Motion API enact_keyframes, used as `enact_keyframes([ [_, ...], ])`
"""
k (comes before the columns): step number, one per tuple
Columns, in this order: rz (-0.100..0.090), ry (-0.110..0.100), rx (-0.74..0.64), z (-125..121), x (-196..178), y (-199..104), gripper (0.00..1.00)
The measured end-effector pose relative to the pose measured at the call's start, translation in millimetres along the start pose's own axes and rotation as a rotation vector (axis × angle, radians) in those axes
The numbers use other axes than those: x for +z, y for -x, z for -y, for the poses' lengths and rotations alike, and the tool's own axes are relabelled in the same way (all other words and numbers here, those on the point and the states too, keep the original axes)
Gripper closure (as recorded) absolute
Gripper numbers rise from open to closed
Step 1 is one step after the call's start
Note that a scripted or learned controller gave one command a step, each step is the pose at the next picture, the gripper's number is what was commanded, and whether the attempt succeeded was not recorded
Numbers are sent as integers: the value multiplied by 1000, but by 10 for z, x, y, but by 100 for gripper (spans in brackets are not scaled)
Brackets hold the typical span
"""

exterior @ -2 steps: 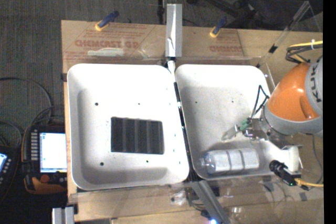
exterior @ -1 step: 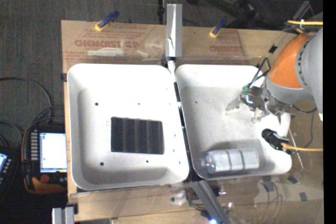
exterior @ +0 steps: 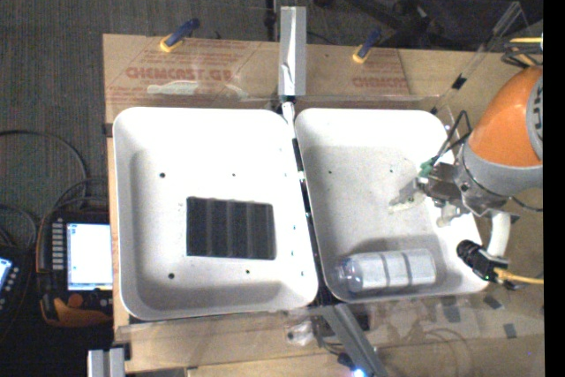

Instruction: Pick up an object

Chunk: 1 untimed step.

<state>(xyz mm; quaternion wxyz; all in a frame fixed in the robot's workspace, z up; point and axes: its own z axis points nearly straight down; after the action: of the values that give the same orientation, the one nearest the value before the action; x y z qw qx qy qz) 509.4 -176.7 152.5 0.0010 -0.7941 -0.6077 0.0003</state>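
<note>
A clear plastic bottle [exterior: 388, 269] lies on its side along the front wall of the right bin [exterior: 353, 146]. In the left bin [exterior: 150, 146] a black ribbed rectangular tray [exterior: 229, 228] rests flat near the middle. My gripper [exterior: 408, 197] hangs over the right part of the right bin, a little behind the bottle and apart from it. Nothing shows in its grasp. The orange band of the arm [exterior: 512, 132] rises at the right edge.
A grey metal post [exterior: 292, 57] stands behind the seam between the bins. Blue and yellow clamps [exterior: 178, 34] [exterior: 365, 47] hold the cardboard bench top. A handheld control pendant [exterior: 79, 256] sits on the floor at the left. Cables [exterior: 494, 269] trail by the arm.
</note>
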Motion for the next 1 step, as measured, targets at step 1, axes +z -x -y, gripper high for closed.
enact_keyframes([
  [1, 4, 2, -257, 219, -493, 161, 0],
])
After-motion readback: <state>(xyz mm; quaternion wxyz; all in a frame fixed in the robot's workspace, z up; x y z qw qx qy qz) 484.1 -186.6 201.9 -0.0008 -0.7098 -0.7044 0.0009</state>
